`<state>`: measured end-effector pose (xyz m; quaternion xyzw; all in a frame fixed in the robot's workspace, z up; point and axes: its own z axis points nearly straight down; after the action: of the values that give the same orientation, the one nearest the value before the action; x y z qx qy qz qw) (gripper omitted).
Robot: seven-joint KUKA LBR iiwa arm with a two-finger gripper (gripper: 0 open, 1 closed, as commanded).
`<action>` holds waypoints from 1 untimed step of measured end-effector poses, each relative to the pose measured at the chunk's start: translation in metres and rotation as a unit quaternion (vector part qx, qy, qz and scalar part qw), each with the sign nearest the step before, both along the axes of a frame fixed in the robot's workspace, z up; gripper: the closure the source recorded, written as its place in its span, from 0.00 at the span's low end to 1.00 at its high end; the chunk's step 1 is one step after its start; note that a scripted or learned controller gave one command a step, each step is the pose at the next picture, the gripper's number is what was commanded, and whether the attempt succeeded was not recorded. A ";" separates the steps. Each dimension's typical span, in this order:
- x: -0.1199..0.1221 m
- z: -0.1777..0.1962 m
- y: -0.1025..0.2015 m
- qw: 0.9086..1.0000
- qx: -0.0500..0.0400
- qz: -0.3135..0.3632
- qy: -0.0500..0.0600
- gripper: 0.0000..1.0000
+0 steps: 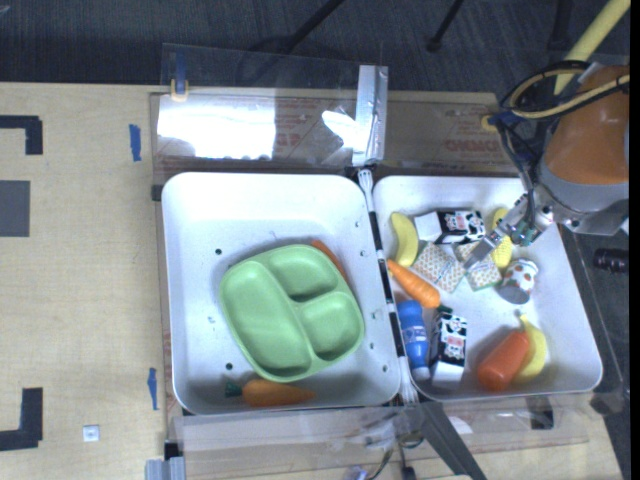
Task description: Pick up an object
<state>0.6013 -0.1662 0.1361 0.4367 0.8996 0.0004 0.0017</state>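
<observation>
Your arm is in over the right bin (585,353) now, reaching from the right, orange band up top, and the gripper (515,230) is down near the bin's upper right quarter. How wide it is set you cannot tell from here: the tip is small and lost against the clutter under it, and nothing can be made out held in it.

Look at what sits right under that tip. A small yellow piece (502,253) and a pale patterned packet (482,273) lie just below and to the left of the gripper, touching or nearly so. A black-and-white carton (455,225) is just to its left, and a yellow banana (403,238) stands beyond that, near the wall between the bins, its long axis running top to bottom. An orange carrot (415,283) slants down to the right below the banana.

So your nearest candidates lie down-left of the gripper, very close; a short drop looks like all it needs, I'd judge. The red-orange bottle (503,358) and the blue bottle (412,333) sit well apart toward the near edge.

Over in the left bin (190,218), the green divided tray (290,308) is far off.
</observation>
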 end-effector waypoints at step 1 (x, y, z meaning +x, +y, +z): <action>0.047 -0.033 -0.030 0.971 -0.001 0.237 -0.003 0.00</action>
<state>0.6485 -0.1962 0.1028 0.2108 0.9775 0.0011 0.0042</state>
